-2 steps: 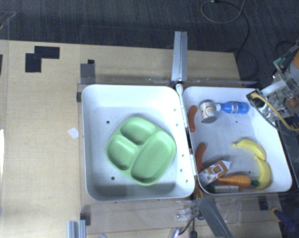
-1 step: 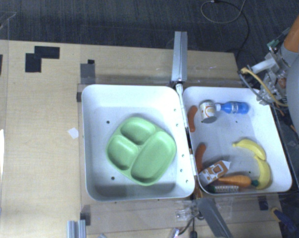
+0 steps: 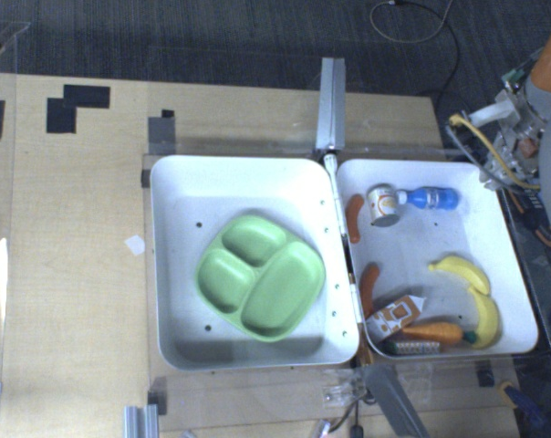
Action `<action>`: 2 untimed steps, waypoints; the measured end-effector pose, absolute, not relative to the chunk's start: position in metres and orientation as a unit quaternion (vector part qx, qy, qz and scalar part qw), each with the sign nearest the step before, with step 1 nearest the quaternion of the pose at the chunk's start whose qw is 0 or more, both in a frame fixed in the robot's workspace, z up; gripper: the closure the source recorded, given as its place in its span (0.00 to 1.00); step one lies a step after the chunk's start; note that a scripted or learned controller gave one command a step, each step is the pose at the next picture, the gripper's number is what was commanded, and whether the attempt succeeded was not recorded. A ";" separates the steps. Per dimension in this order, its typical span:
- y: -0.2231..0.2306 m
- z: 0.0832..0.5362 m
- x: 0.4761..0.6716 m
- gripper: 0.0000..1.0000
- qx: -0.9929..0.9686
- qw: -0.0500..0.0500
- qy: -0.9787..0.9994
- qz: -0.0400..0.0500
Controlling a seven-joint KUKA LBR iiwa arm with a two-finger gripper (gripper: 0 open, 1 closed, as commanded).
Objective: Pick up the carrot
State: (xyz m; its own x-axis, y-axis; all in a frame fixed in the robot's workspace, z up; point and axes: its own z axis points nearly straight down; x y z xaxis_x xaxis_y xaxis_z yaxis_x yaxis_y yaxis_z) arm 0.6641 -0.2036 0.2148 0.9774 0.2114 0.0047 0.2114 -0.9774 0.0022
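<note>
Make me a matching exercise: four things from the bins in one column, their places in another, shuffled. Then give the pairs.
Things:
1. carrot
2. green plate
3. blue bottle
4. banana

Places:
A. left bin, about the middle
B. right bin, far side, next to the can
C. right bin, near edge, beside a small carton
D. right bin, right side, curving toward the near corner

Pairs: 1-C, 2-A, 3-B, 4-D
</note>
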 end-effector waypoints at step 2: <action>-0.182 0.215 0.634 1.00 0.994 0.001 0.108 0.002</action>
State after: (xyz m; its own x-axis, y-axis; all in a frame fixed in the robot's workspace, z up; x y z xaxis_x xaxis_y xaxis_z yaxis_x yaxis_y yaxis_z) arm 0.6339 -0.1816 0.2149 0.9768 0.2141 0.0041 0.2141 -0.9768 0.0015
